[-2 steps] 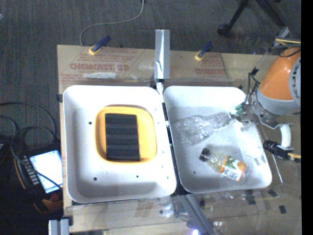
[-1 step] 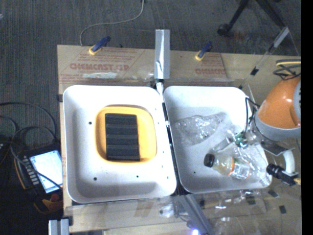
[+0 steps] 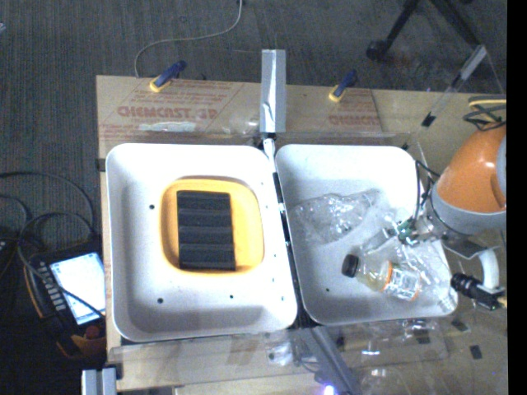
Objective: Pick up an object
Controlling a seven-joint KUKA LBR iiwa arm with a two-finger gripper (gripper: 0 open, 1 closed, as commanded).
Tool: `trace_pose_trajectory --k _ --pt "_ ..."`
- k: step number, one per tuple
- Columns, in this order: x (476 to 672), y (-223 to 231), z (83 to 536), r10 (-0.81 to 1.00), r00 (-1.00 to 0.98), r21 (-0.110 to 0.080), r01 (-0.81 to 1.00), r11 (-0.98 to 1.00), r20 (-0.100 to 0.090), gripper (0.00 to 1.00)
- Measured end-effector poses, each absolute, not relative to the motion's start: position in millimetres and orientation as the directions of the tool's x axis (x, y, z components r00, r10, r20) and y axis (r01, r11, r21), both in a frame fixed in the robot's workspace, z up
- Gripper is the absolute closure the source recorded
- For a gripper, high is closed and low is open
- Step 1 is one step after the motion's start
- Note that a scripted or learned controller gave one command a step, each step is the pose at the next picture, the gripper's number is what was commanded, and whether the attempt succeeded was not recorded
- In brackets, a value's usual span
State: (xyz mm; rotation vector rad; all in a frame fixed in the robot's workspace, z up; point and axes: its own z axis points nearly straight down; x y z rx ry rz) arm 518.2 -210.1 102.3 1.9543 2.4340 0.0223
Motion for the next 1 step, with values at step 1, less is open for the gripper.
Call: trace_pose_trajectory --k 1 --pt "591.9 -166.7 201.5 0.941 -0.338 0.001 0.941 0.338 -0.001 1.00"
